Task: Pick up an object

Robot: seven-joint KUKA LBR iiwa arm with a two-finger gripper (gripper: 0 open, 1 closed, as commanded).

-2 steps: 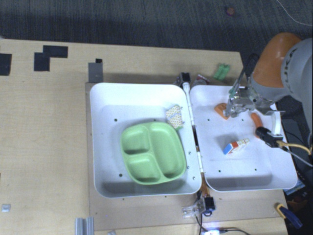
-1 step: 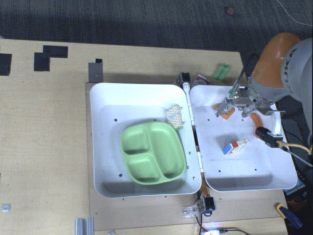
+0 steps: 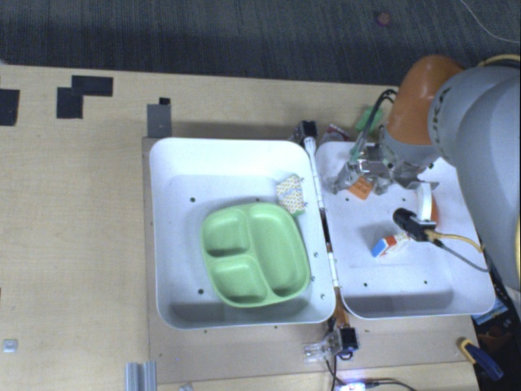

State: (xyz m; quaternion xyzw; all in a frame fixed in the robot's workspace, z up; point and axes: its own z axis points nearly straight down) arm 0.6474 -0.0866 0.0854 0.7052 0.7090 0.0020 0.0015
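Camera view shows orange block (image 3: 361, 190) under end effector (image 3: 356, 177).

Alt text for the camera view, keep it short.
The arm's gripper is over the right bin, at an orange object; a blue, white and red block lies nearby. The left bin holds a green divided plate and a small patterned piece.

left bin (image 3: 175, 218): green divided plate (image 3: 256, 252) takes middle and front; bare floor along left wall and back; small patterned piece (image 3: 291, 192) by the right wall. right bin (image 3: 407, 293): arm (image 3: 464, 129) overhangs the back; blue-white block (image 3: 386, 245) mid-floor; front strip bare.
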